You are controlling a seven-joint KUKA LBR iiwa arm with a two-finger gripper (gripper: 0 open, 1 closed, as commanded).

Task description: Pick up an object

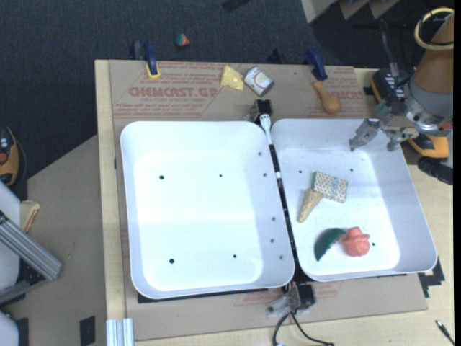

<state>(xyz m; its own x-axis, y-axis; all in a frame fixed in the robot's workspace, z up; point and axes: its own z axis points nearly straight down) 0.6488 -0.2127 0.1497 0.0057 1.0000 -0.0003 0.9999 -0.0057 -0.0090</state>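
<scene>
Gripper (374, 132) hangs at the frame's upper right with fingers spread and holding nothing, above the right bin (403, 193), so it should descend squarely over the cone-shaped toy (322, 192) lying centre-right, closing only once astride it.

Bright overhead light, glaring white bins (202, 135); slightly soft
</scene>
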